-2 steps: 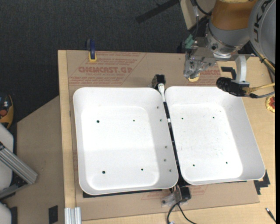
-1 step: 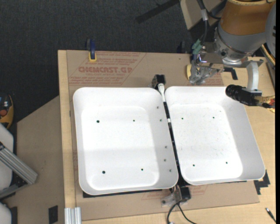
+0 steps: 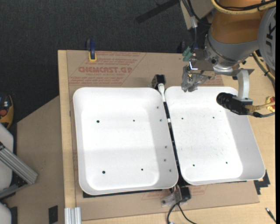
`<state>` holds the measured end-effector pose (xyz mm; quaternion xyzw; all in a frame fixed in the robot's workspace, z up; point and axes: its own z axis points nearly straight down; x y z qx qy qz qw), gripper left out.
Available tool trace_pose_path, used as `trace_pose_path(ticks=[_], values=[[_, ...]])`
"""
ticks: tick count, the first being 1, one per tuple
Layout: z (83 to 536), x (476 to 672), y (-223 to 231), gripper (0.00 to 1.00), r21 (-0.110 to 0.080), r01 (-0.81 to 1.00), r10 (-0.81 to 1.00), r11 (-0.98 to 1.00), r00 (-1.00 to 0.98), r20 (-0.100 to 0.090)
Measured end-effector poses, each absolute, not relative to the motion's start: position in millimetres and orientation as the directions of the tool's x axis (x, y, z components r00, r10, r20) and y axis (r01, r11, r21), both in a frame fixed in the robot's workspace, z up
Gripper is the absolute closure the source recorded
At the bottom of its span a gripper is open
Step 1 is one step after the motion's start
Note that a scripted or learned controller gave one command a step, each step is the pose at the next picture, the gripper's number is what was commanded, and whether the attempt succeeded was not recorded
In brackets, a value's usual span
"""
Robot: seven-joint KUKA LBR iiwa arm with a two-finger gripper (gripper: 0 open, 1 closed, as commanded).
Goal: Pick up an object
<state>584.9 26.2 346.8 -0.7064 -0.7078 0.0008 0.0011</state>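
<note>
Overhead, the pincer, finger state indeterminate, hangs at the right bin's far-left corner, beside the left bin.

Two white bins side by side, brown board, blue clamp

A brown board-covered bench carries two shallow white bins, left and right, touching side by side.

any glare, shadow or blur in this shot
Camera view: even overhead light; the left bin has a brighter band across its lower floor with a soft grey shade above. The right bin looks flatly lit. The gripper and the arm's orange band look slightly soft; bin rims stay sharp.
</note>
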Motion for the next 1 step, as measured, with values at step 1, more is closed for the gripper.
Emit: trace_pose_path(ticks=[1], values=[[257.1, 594.7, 96.5, 1.0, -0.01, 1.0, 1.0, 0.007, -0.007, 0.001]])
